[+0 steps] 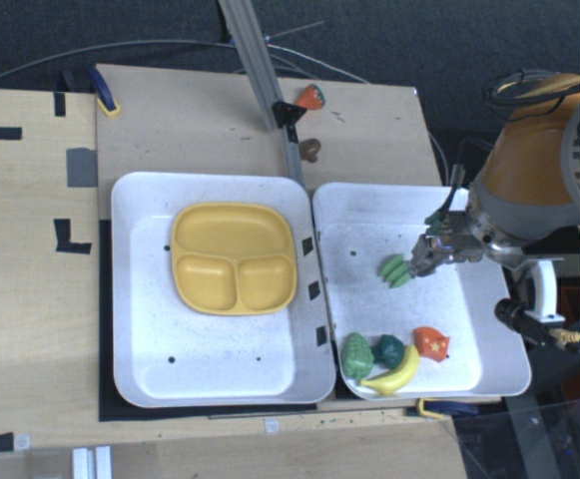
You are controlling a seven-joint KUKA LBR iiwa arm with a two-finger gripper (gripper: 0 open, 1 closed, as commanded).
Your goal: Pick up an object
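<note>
**Gripper down at a green object in the right bin**

The left bin (pixel 130 297) carries a yellow divided plate (pixel 235 257) in its upper middle, three compartments facing up, well clear of the bin's near edge.

The right bin (pixel 369 203) touches the left one along their shared wall. Near its centre lies a small green ribbed object (pixel 394 270). The gripper (pixel 424 259), reaching in from the right on the grey and orange arm (pixel 529 168), sits just at this object's right end; whether its fingers are spread or pinching the object cannot be told.

Along the right bin's near edge sits a cluster: a light green vegetable (pixel 355 355), a dark green piece (pixel 389 349), a yellow banana (pixel 397 375) curving beneath them, and a red strawberry-like toy (pixel 431 342) just beside them to the right.
</note>
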